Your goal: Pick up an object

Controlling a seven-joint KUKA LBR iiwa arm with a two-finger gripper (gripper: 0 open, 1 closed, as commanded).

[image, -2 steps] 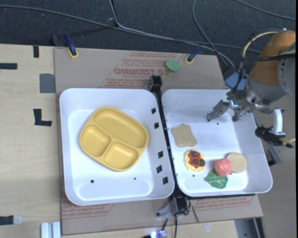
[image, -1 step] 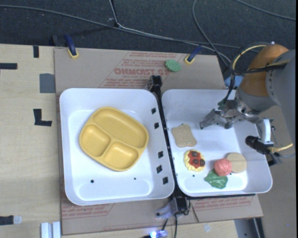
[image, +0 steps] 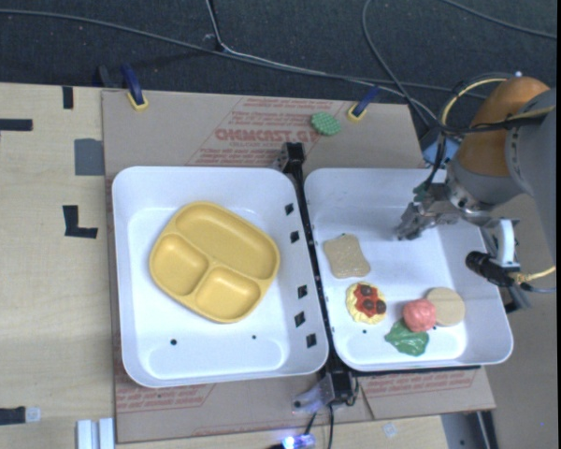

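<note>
Tan toast [image: 345, 255] lies near-left of the gripper [image: 413, 227]; we cannot tell if its fingers are open. We should centre above, then descend straight.

The hand [image: 413, 224] hovers over the right bin [image: 383, 190], apart from the toast [image: 345, 255] and pizza [image: 366, 303].

Cut off by the right edge: arm [image: 519, 138] above the orange band. Too small and dark to tell: end effector [image: 413, 225] fingers. Partly hidden under the red piece [image: 419, 314]: green leaf [image: 407, 340] and tan round [image: 446, 306].
</note>
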